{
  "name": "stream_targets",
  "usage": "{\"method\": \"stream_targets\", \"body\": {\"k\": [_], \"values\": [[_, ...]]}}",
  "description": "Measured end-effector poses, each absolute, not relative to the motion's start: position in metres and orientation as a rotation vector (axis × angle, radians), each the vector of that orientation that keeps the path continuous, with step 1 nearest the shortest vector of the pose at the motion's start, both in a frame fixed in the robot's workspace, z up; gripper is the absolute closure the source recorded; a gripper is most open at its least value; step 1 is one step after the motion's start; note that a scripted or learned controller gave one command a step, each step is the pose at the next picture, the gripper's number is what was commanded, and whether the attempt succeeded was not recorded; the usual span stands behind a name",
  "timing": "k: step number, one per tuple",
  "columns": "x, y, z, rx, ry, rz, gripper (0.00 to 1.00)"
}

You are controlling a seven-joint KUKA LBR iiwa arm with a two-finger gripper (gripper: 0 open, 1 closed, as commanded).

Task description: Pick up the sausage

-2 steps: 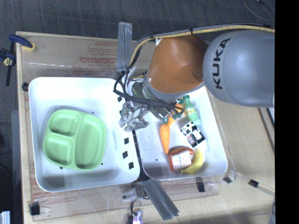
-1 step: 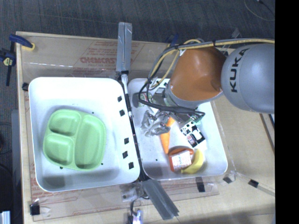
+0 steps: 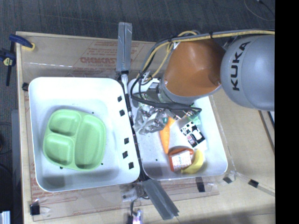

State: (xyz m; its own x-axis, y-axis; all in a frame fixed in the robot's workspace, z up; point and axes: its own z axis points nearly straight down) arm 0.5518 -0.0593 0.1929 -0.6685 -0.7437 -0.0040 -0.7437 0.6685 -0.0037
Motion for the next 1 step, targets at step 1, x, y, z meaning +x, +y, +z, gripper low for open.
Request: {"method": "stream_targets", "body": {"k": [1], "values": [[0.5816,0.0332,0.1923,-1.489,2.762,0.000,1.00]]}}
